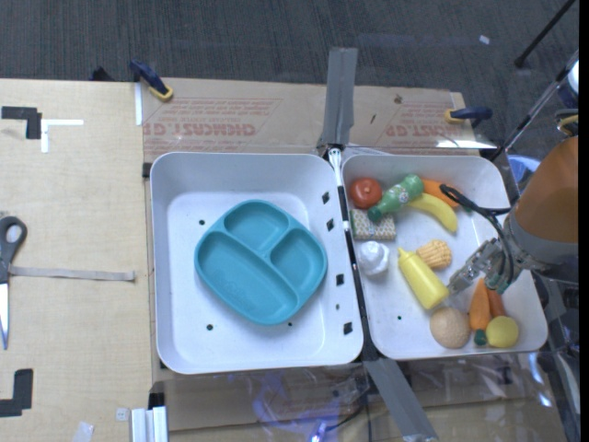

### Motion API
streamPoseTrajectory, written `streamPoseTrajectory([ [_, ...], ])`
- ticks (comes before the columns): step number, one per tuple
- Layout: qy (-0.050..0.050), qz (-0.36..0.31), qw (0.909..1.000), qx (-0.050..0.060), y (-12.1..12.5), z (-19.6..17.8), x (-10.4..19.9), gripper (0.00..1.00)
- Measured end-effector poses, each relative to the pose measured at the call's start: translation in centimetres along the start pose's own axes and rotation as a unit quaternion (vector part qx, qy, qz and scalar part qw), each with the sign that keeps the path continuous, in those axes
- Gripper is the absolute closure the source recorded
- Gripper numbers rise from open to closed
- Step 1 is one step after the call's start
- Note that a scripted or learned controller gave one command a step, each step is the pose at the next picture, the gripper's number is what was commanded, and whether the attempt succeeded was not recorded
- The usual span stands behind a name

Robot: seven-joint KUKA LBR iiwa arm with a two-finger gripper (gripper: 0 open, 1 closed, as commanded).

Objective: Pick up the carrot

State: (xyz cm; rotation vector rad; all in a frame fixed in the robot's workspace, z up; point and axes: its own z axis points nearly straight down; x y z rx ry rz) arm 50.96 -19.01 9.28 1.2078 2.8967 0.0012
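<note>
Hand over the right bin, closing in on the carrot.

Carrot (479, 304) lies at about 4 o'clock in the right bin (405, 346), tip toward 12, touching the lemon (502, 331) at its 5 o'clock and just beside the potato (450, 328) at its 8. Hand (485, 267) hangs right at the carrot's upper end, toward 12 o'clock; whether it is spread or closed I cannot tell from where I stand, nor whether it has hold of anything. Judgement: a good grasp straddles the carrot across its narrow width, mid-body, dropping straight down, keeping clear of the mustard bottle (422, 279) at 9 o'clock. Risk: nudging the lemon, or pinching the tip only.
</note>
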Motion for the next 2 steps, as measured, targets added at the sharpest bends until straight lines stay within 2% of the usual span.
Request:
streamPoseTrajectory([
  [1, -0.002, 0.001, 1.0000, -0.002, 0.1, -1.0, -0.2, 1.00],
  [2, -0.001, 0.095, 0.9955, 0.000, 5.0, -5.2, 1.0, 1.00],
])
